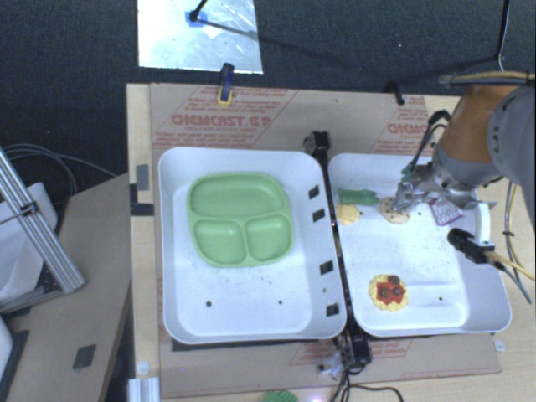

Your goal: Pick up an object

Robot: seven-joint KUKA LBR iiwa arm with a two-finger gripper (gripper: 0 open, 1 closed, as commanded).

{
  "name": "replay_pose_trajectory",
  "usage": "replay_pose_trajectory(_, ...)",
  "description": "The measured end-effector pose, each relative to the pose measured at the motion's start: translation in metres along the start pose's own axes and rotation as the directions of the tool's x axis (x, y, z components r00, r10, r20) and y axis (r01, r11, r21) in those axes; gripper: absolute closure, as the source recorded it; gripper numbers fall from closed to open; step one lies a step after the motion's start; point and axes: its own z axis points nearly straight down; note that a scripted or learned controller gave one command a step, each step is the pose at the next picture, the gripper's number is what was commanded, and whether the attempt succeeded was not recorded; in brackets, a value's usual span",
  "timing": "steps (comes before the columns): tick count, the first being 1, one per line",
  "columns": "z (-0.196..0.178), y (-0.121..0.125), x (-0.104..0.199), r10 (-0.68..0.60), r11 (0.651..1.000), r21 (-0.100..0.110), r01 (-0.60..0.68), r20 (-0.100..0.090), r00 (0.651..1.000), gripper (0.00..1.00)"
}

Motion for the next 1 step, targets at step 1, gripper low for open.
replay_pose_trajectory(1, 0.001, -0.0005, 0.0002, 0.0, 1.0, 0.002, 0.0, -0.001, 1.0, 0.0)
